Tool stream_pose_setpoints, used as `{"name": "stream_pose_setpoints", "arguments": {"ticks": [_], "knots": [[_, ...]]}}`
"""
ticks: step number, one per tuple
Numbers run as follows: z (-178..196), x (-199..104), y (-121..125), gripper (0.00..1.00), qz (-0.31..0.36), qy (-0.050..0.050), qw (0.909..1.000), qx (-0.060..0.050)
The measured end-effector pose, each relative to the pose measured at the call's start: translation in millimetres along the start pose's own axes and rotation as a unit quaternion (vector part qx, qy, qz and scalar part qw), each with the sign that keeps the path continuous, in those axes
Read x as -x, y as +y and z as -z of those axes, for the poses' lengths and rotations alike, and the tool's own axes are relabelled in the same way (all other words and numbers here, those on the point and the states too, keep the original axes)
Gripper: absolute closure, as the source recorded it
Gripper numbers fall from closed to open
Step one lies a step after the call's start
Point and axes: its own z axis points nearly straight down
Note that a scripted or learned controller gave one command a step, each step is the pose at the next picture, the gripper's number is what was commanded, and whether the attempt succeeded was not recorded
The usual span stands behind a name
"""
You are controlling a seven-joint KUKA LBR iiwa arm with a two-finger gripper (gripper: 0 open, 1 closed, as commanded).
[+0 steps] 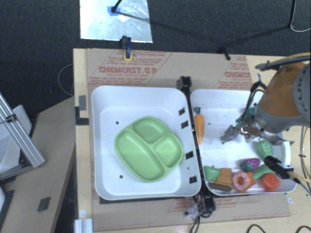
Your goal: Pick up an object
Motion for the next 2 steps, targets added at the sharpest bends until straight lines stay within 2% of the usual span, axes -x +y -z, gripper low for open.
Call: {"name": "stream_pose_setpoints", "arguments": {"ticks": [1,2], "knots": [[-38,-1,0,0.0,0.0,0.0,1.0,0.0],[-25,0,1,1.0,0.0,-0.001,1.0,0.003]]}}
